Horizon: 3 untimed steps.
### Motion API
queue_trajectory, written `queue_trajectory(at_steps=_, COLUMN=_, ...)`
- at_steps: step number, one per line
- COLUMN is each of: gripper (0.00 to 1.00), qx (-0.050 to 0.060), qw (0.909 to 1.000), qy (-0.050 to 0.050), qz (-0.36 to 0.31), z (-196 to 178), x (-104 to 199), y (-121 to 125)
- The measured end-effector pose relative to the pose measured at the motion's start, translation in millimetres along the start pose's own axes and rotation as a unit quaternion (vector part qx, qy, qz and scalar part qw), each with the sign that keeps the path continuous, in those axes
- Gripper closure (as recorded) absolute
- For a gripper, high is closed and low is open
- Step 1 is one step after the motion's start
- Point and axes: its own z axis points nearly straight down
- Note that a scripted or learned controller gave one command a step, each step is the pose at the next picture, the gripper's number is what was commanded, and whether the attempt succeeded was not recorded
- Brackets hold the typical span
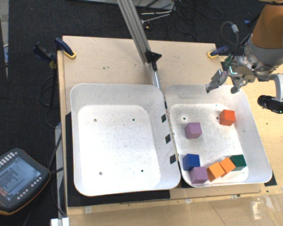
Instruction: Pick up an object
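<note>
Where the grey robot arm with its orange band (270,20) reaches in from the right: two-finger claw (224,84) hovering over the far right corner of the right shallow white plastic bin (258,147), fingers spread apart, nothing between them. Inside that bin, six small blocks. Nearest the claw, an orange cube (227,117), lying apart from the others near the right wall. To its left, toward the bin's middle, a purple cube (193,130), also alone. Along the near edge, a cluster: blue cube (191,161) at the left, second purple cube (199,174) just in front of it, then a second orange block (217,168) touching a dark green cube (237,162) at the right end. Beside it, the left shallow white bin (80,140), speckled on its floor. Both bins side by side on a pale wooden tabletop (113,60). Slanted grey metal pole (134,25) crossing the far side of the tabletop. Handheld control pendant with screen (14,179) at lower left, off the tabletop.
</note>
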Motion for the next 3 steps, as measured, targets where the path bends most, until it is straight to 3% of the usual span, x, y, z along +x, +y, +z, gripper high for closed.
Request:
queue_trajectory(at_steps=1, gripper=0.0, qx=-0.002, qw=1.0, qy=-0.001, qz=-0.001, z=-2.5, x=0.1, y=0.7)
queue_trajectory(at_steps=3, gripper=0.0, qx=0.0, qw=1.0, qy=-0.001, qz=0.001, z=94.6, x=12.0, y=1.2)
